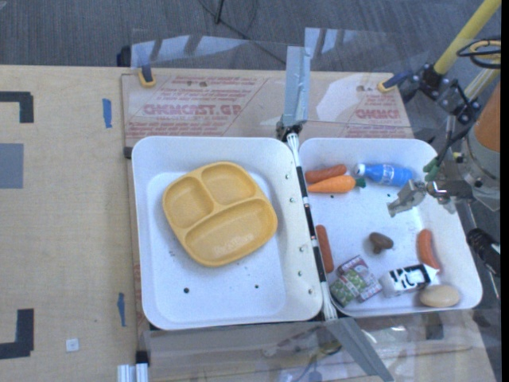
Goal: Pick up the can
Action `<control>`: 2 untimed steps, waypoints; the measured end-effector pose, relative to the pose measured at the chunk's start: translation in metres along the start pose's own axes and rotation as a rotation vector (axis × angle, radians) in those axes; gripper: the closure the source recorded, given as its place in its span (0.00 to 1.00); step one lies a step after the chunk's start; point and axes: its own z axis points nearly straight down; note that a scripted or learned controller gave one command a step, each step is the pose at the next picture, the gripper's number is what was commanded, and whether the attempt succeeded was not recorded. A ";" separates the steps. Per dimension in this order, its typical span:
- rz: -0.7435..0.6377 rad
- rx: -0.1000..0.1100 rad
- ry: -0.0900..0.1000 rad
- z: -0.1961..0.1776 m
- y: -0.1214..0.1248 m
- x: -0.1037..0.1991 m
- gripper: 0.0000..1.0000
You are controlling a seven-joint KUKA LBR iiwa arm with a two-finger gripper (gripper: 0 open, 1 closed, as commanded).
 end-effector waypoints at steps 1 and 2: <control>0.142 0.001 0.000 0.126 -0.015 0.019 0.00; 0.328 -0.003 0.000 0.171 0.036 0.035 0.00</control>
